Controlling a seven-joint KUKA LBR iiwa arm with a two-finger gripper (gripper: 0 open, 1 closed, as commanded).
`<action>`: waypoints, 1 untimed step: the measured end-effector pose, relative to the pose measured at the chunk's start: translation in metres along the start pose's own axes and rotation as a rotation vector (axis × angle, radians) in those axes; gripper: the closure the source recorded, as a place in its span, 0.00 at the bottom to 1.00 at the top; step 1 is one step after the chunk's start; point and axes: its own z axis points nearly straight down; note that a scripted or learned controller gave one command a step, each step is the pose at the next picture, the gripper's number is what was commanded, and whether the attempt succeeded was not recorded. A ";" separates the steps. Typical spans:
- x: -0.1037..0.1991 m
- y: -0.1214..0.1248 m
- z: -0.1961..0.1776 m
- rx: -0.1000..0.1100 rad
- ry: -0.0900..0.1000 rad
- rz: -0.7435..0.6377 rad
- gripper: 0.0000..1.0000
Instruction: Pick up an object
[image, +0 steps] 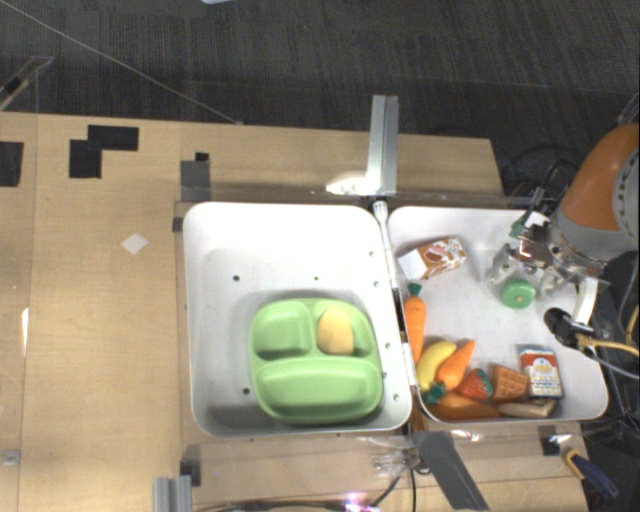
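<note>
Objects for picking, listed left to right across the bench. Left white bin (215, 300): one light-green plastic divided tray (316, 360), lying flat in the lower middle; a yellow lemon-shaped toy (337, 330) sits in its upper right compartment. Right white bin (470, 225): a small brown-and-white packet (436, 257) near the upper left corner; an orange toy carrot (414, 323) along the left wall; below it a heap in the lower left, including a yellow toy banana (432, 361) and a second orange carrot piece (456, 363) touching it; a small red-and-white carton (541, 371) at lower right. A round green toy (517, 293) lies in the upper right part, directly under the two-finger gripper (527, 268). Gripper state: cannot tell, nor whether it touches the green toy.
</note>
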 end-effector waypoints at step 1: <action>0.001 0.002 0.013 -0.008 0.000 -0.105 0.00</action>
